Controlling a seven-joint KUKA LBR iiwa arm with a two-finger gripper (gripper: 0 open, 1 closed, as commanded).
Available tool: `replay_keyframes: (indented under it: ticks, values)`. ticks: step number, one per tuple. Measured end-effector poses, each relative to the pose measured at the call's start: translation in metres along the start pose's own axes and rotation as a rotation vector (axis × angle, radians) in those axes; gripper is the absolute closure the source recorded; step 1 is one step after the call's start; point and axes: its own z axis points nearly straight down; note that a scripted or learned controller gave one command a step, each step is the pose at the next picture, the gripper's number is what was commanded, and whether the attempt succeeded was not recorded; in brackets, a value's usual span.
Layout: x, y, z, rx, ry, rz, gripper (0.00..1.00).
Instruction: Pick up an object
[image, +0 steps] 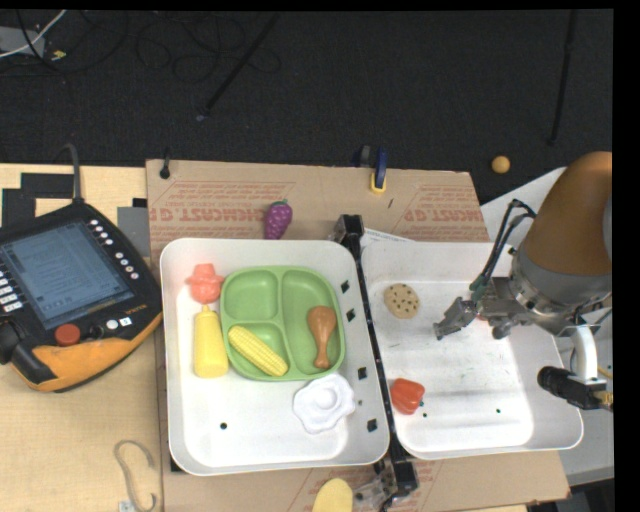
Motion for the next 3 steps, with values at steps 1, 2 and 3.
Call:
replay_keyframes:
  ticks: [1, 2, 3]
  values:
    - [0.004, -0.003, 0.064, 0.006, 0.001, -0.001, 0.0]
    - [0.006, -0.004, 0.107, 0.0, 0.0, -0.001, 0.0]
    - [0.004, -0.004, 0.095, 0.0, 0.0, 0.006, 1.0]
